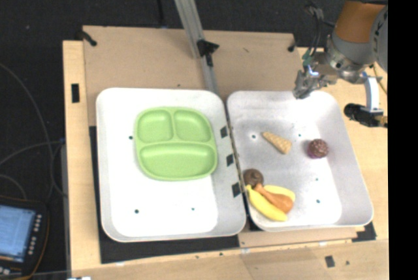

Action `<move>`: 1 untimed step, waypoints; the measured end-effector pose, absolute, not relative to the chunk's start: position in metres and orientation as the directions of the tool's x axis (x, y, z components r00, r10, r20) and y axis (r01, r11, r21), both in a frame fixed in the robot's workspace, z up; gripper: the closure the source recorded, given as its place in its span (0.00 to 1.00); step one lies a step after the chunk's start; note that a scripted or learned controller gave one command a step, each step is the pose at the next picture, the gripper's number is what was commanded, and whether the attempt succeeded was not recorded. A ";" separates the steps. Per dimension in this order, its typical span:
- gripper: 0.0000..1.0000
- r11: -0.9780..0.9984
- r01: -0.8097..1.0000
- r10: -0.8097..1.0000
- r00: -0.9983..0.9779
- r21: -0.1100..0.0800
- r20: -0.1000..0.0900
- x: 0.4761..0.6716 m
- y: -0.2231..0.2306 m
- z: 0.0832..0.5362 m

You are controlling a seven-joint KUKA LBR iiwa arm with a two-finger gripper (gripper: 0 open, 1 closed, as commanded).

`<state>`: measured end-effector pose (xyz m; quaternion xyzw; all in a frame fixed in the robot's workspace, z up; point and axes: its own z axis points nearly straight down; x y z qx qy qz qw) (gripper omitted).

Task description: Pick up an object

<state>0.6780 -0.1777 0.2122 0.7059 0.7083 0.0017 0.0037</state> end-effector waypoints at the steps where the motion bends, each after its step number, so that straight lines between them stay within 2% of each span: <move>1: 1.00 0.006 1.000 1.000 -0.006 0.007 -0.002 0.679 -0.179 0.253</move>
